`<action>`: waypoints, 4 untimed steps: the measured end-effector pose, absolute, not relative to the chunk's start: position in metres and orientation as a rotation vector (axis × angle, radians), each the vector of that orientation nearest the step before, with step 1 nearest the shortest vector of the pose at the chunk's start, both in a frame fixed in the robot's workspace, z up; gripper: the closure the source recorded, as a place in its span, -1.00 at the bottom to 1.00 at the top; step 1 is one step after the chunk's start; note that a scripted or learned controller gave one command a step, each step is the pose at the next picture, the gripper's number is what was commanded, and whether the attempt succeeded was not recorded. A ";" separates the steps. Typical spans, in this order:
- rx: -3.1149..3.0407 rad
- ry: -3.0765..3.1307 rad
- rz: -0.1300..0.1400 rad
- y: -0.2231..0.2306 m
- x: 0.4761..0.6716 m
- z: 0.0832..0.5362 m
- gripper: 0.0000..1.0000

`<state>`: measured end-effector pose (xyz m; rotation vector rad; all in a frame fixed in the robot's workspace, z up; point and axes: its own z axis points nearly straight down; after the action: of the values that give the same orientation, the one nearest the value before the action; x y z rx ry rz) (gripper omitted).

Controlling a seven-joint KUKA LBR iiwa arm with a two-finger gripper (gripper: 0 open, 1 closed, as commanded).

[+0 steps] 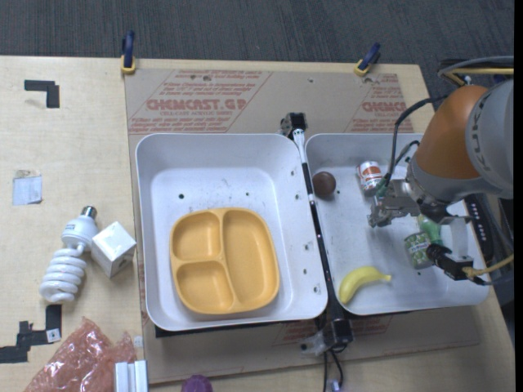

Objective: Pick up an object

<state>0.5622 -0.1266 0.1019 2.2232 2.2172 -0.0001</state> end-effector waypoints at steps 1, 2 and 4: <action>2.219 2.221 -0.001 -0.201 0.608 0.133 1.00; 2.218 2.222 0.000 -0.201 0.608 0.133 -1.00; 2.216 2.224 0.001 -0.168 0.589 0.103 1.00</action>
<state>0.5887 -0.1677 0.1027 2.2155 2.2244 0.0006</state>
